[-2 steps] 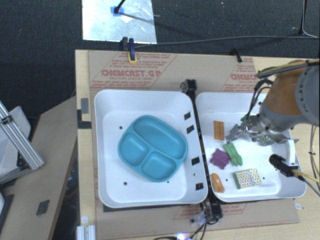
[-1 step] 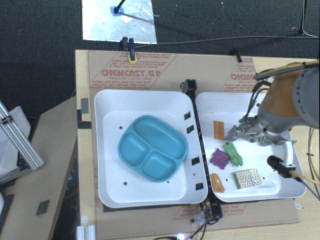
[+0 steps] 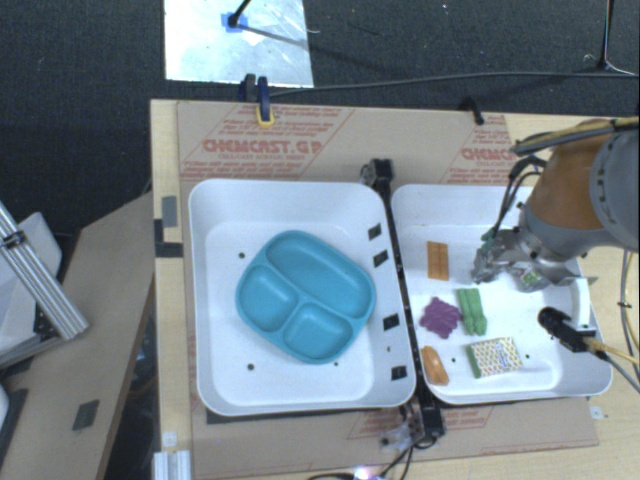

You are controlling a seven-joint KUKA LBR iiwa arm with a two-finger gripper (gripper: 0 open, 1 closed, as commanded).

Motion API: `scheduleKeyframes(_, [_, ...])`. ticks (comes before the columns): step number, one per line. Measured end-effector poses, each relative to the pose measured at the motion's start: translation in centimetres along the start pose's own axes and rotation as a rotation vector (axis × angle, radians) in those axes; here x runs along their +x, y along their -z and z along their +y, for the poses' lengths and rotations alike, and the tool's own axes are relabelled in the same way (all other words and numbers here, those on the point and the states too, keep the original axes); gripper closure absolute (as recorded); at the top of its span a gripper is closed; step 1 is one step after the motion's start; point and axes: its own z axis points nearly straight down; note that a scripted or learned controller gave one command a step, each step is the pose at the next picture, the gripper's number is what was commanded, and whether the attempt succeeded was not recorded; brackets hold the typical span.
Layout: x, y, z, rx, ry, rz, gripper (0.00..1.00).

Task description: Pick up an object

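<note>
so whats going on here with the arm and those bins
A grey and orange robot arm reaches into the right bin, its gripper low near the orange block and green block. A purple toy, patterned block and orange piece also lie there. The blue divided plate sits in the left bin.

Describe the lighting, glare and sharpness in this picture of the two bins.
Camera view: even, soft lighting; faint shadows along the bin walls; bright glare on the foil sheet above the bench; the blue tray is fairly sharp, while the hand looks slightly blurred.
</note>
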Motion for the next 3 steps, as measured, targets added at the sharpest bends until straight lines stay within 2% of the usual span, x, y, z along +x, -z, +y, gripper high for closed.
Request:
scheduleKeyframes(2, [1.0,11.0,0.7,-0.003,0.004,0.000,1.00])
scheduleKeyframes(3, [6.2,12.3,0.1,0.000,0.007,0.002,1.00])
